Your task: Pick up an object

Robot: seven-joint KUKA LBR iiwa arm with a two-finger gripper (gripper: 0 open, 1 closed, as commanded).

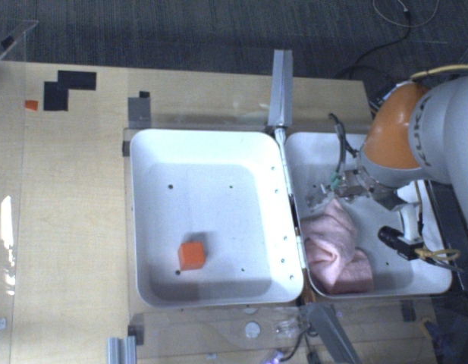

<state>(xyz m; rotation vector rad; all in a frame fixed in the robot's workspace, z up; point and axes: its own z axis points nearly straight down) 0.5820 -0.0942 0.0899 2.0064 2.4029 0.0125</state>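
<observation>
An orange cube (192, 255) lies in the left white bin (218, 158), toward its front left. A crumpled pink cloth (336, 247) fills the front left part of the right white bin (313, 149). My gripper (330, 189) hangs low over the right bin, at the cloth's far edge, with the grey arm and its orange band (389, 135) reaching in from the right. The gripper's tip is small and partly lost against the cloth.
A metal post (281, 89) stands at the back between the two bins. On the bench at the far left lie black blocks (67, 88) and a small orange marker (31, 105). Open bench lies left of the bins.
</observation>
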